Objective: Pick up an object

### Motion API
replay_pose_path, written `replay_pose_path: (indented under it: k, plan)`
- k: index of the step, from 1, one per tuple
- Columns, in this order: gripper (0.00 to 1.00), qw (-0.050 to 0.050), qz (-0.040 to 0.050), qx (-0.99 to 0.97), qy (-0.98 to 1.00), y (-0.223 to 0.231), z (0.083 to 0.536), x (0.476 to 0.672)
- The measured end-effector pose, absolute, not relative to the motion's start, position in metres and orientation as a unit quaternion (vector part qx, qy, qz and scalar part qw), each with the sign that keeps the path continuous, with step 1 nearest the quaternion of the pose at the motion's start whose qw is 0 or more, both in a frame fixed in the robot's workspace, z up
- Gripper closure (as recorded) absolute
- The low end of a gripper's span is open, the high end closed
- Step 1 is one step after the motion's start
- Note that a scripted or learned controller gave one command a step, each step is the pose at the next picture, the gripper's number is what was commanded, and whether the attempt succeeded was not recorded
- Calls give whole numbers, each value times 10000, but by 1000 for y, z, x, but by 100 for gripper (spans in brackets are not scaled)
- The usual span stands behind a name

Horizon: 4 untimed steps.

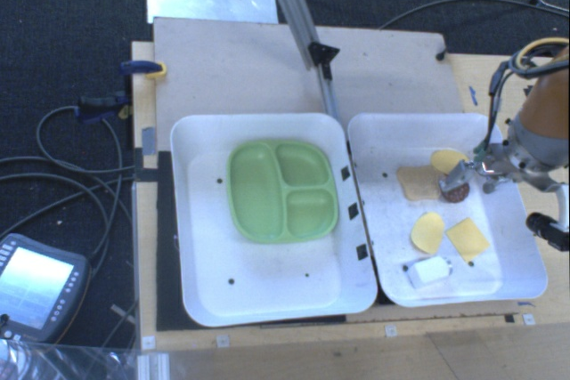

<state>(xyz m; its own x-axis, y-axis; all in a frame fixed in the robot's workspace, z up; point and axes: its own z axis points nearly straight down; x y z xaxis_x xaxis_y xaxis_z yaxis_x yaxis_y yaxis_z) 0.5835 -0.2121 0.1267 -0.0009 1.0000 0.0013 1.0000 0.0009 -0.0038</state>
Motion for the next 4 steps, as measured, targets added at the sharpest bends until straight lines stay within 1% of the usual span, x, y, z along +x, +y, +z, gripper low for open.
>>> replay_pose_path:
  k: [1, 2, 3, 4]
  plan:
    - [0, -14, -12, -7070, -7072, -212, 92, 585]
    - [100, -39, -24, -7068, -7074, -213, 104, 587]
    - [100, -30, -17, -7046, -7096, -207, 152, 595]
    - [100, -36, -18, -7046, -7096, -207, 205, 597]
